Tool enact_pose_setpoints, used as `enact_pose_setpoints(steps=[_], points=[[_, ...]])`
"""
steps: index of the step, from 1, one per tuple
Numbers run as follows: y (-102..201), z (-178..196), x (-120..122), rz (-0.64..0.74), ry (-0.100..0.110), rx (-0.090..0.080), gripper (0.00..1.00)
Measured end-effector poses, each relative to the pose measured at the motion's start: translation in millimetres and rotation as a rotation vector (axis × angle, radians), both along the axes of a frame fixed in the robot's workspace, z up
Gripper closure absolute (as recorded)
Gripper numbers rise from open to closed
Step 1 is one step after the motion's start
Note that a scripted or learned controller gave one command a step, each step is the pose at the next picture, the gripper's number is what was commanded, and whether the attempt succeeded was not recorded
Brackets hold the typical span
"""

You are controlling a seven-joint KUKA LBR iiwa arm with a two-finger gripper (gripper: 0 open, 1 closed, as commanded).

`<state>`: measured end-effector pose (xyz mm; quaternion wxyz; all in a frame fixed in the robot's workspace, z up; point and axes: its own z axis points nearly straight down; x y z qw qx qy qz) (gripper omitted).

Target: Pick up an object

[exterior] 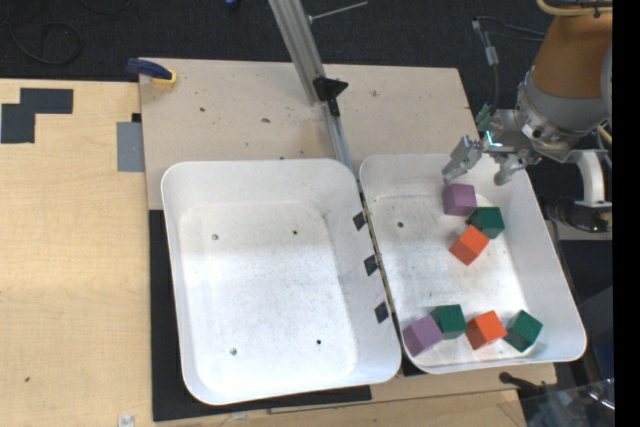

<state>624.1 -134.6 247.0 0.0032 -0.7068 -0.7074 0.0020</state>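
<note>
Purple cube: in the right bin, far end; we see it just below our hand.
Hand: fingers spread, pinching nothing.
Next move: we judge straight down.

One fixed camera watches me from above the worktop, tilted down at a slant over both bins (I reach in from its right side).

Jaws spread, nothing between, above purple cube in right bin.
</note>
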Motion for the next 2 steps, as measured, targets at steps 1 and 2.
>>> enact_pose_setpoints(steps=[1, 2], points=[[-0.1, 2.5, 0.8, 0.001, -0.004, -0.001, 0.0], [2.0, -49.1, 9.8, 0.003, 0.0, 0.0, 0.0]])
